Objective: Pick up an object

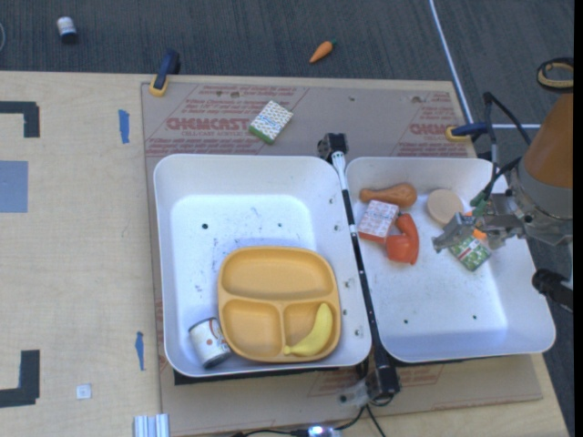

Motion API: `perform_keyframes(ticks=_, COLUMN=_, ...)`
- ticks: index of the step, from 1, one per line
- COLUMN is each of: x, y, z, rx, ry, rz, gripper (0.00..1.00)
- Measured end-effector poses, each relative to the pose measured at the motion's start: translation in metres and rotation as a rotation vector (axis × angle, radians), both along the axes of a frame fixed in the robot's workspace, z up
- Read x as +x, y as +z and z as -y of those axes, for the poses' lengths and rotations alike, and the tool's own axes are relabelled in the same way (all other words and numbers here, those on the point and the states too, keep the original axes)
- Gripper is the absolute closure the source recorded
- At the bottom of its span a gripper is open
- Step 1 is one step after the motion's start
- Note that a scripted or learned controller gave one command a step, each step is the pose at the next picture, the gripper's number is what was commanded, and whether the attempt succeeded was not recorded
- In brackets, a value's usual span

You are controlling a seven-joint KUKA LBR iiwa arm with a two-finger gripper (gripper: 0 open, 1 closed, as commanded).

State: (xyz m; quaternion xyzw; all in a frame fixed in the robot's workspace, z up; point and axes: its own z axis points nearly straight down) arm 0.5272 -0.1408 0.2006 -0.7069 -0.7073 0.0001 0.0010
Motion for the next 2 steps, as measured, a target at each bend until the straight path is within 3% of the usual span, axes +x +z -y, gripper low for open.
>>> perform_keyframes(ticks=1, x=0.043, y=-0.115, z=-0.01, rx=-0.002, ry=0.0, rz=0.006, gripper=0.0)
perform_keyframes(ticks=2, x=0.044, y=-0.104, z=-0.009, rx=-0.003, ry=-0.001, rz=0.009, gripper=1.0)
